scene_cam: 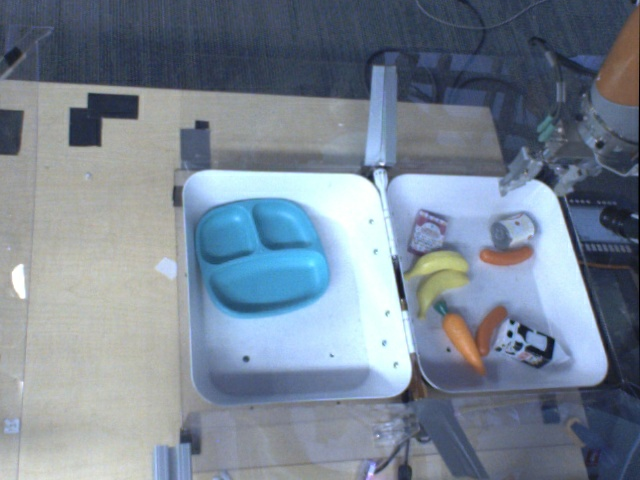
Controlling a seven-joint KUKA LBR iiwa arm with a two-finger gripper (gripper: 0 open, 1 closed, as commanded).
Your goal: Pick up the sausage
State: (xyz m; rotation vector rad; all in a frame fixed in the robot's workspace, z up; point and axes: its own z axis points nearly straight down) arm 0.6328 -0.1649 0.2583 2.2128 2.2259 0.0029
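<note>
— Gripper [540,171] first?
— Hanging over the far right corner of the right bin [575,268], just above the rim. Fingers spread a little apart, nothing between them, touching nothing. Grey arm with orange band [622,80] coming in from the upper right.

— And the bench, left to right?
— Pale wooden bench [90,268] with black squares [100,116] near its far left edge. Then the left bin [290,363], holding a blue divided tray [262,255] toward its far left part. Then a metal post [379,113] rising behind the seam between the bins.

— Inside the right bin?
— Small red-and-white packet [428,232] near the far left corner. Two bananas [439,276] below it, against the left wall. Carrot [462,338] toward the near edge, with a second, darker orange piece [491,327] just beside it. Black-and-white carton [526,344] in the near right corner. Grey can [513,230] on its side near the far edge.

— The sausage?
— Sausage [506,257] lying crosswise, just below the can, in the far right part of the right bin, well apart from the gripper.

— Beyond the bench?
— Dark carpet [250,28] and loose cables [470,13] along the far side.
</note>
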